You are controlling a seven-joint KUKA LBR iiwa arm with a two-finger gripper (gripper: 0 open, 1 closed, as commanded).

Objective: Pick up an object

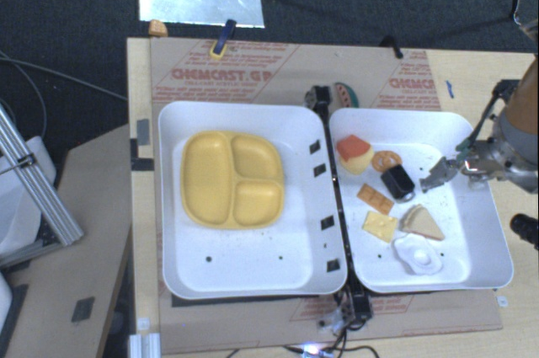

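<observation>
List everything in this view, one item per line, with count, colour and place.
left bin: one, white, left on the bench
right bin: one, white, right on the bench
sectioned plate: one, yellow, three compartments, in the left bin
apple-like toy: one, red and cream, top left of the right bin
pretzel: one, orange-brown, right of the apple-like toy
black block: one, black, below the pretzel
cracker: one, orange, left of the black block
cheese slice: one, yellow, below the cracker
bread wedge: one, tan, right of the cheese slice
fried egg: one, white, bottom of the right bin
arm: one, grey, entering from the right
tool: one, dark grey, over the right bin beside the black block
</observation>
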